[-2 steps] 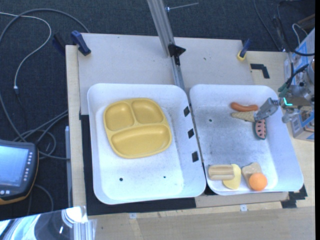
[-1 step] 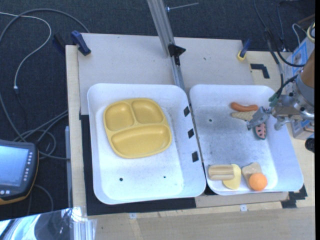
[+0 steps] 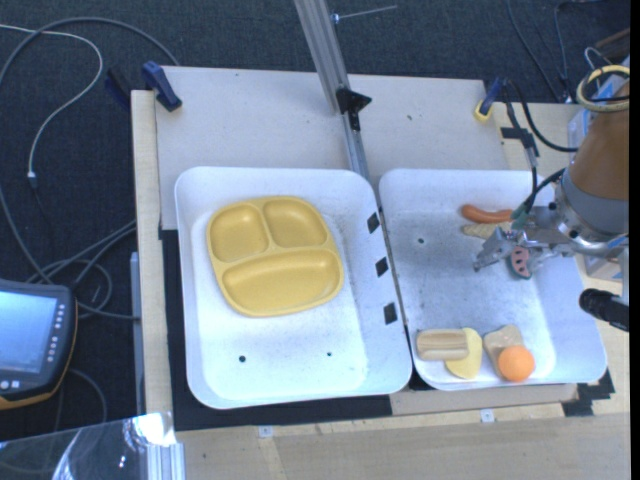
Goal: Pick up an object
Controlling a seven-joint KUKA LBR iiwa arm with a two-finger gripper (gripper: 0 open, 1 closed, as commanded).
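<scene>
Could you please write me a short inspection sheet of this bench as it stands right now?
Surface: bench board bearing left bin and right bin, side by side.
Job's things: in the right bin, an orange sausage near the far wall; a tan block, yellow piece, beige piece and orange ball near the front wall.
Clutter: yellow divided plate in the left bin.
Grippers: end effector low over the right bin, beside the sausage; grasp unclear.
Cables: loose on the floor at left and behind the arm.
Surroundings: dark floor, handheld screen, blue clamps.
</scene>
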